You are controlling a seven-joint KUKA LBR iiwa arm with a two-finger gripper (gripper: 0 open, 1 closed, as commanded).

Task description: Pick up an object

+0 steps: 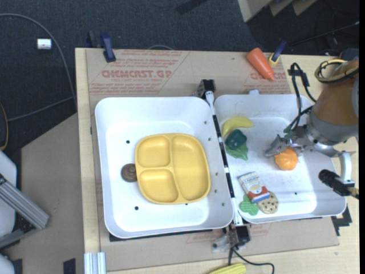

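Orange is the colour of the likeliest target: a small round orange toy fruit lying on the floor of the right-hand shallow white bin, toward its right half. The two-finger gripper sits just above and left of it, its dark fingertips close beside or touching the fruit's upper edge. From this slanted view I cannot tell how far apart the fingers stand, and nothing is visibly between them, so I would not call the fruit held.

Judging by its look, the fruit is probably a light, stiff plastic piece with a smooth skin. Being round, it is likely to roll or squirt sideways if pinched off-centre. The safest hold seems to be across its widest part, with the fingers straddling it from above.

The right bin also holds a yellow toy banana near its upper left, with a dark green toy vegetable just below it. Toward the front lie a small white carton with red print, a speckled brown cookie and a green leafy piece, all crowded together and well apart from the fruit.

The left-hand white bin carries a yellow three-compartment plastic plate at its middle, all three compartments bare. A small brown disc pokes out at the plate's left edge.
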